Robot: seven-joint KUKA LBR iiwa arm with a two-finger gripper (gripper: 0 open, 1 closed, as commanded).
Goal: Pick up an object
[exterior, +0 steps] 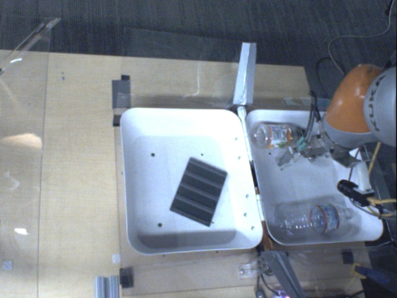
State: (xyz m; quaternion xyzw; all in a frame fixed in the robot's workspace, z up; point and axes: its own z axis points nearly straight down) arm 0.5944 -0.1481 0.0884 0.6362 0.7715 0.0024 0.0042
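Camera view looks down on two white bins, and the likeliest target is the small clear bottle (275,135) lying on its side in the far left corner of the right bin (322,185). Its long axis runs roughly across the bin, one end near the divider and the other pointing toward the gripper (296,153), which sits just beside it, a little nearer the camera. So the bottle lies up and to the left of the gripper in this view, close enough that they may touch (too blurred to be sure). Nothing shows held there; I cannot tell whether the gripper is open or closed, since its metal parts merge with the bottle's glare. The grey arm (360,110) with its orange band reaches in from the right above the bin's far edge.

A second, larger clear bottle (313,219) lies along the near wall of the same bin, well apart from the gripper. In the left bin (142,166), a dark ribbed block (199,192) rests flat and tilted, farthest of all.

My judgement: the small bottle is the nearest pick, and a grasp across its short width should suit.
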